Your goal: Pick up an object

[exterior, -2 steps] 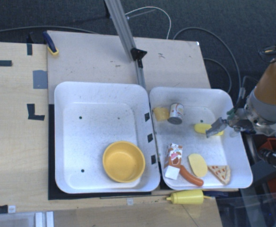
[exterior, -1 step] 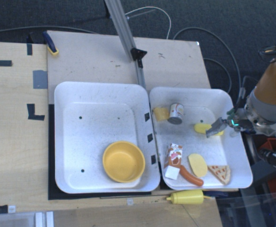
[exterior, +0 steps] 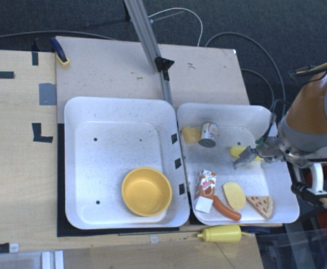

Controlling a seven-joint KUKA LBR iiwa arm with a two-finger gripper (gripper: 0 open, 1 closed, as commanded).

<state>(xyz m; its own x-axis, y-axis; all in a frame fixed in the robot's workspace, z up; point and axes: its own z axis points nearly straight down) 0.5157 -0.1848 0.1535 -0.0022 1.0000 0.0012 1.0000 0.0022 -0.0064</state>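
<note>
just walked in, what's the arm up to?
The arm's end effector is low over the right bin, beside a small yellow object near that bin's middle right. Nothing is visibly gripped. The same bin also holds a small can, a carton, a sausage, a yellow chip-like piece and a pizza slice. The left bin has a yellow bowl.

One fixed cam above bench (exterior: 113,66), slanted down over both bins (exterior: 74,150), mid distance.
</note>
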